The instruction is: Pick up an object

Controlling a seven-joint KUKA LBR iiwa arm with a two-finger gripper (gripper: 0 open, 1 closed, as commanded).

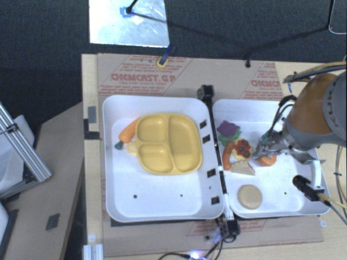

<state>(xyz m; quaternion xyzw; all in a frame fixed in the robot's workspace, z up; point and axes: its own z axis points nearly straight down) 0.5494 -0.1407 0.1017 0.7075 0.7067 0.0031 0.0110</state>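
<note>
Right bin [282, 199], near end: a round tan disc [250, 196] lies flat, apart from the other items.

Right bin, middle: a pizza-slice toy [242, 157] with a pale wedge edge lies near the left wall. A red sausage [227, 156] lies along its left side, touching it. Just right of the slice is an orange-red piece [267, 160], the likely pick target. The gripper [264, 148] sits directly over this piece, low in the bin. Contact between them is unclear. Whether the gripper is spread or closed cannot be told; nothing is visibly clamped. The grey arm [314, 115] reaches in from the right, over the bin's far right part.

Right bin, farther: a purple grape cluster [228, 129] rests by the left wall, just beyond the sausage.

Left bin [157, 202]: a yellow divided plate [165, 143] lies flat at centre. A carrot [128, 130] lies tilted against the plate's left rim.

Both bins rest on a cardboard sheet [146, 77] with red print. Beyond it, a shiny silver sheet [108, 15] lies on the dark floor.
</note>
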